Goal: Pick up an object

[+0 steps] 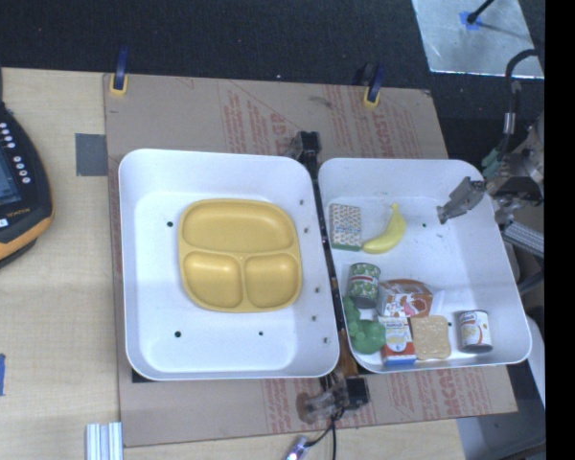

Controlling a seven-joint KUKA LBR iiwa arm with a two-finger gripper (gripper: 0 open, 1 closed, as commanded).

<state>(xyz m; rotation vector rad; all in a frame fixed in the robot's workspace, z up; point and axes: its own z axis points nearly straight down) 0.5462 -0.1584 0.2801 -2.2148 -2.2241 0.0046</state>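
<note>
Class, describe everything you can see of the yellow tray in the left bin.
The yellow divided tray looks like matte plastic, a rounded rectangle with three compartments: one wide across the far side, two smaller on the near side. It lies flat, open side up, near the middle of the left bin, touching only the bin floor.

One camera here, fixed high above the tabletop (48, 333), and it looks down at a slant. Both white bins sit square in the middle of the frame, the left bin (144, 257) and the right bin (489, 266) side by side, near enough to show what lies inside them. The far edge of the tabletop runs across the top, with dark floor (220, 17) beyond it. The arm (522, 175) pokes in from the right edge.
</note>
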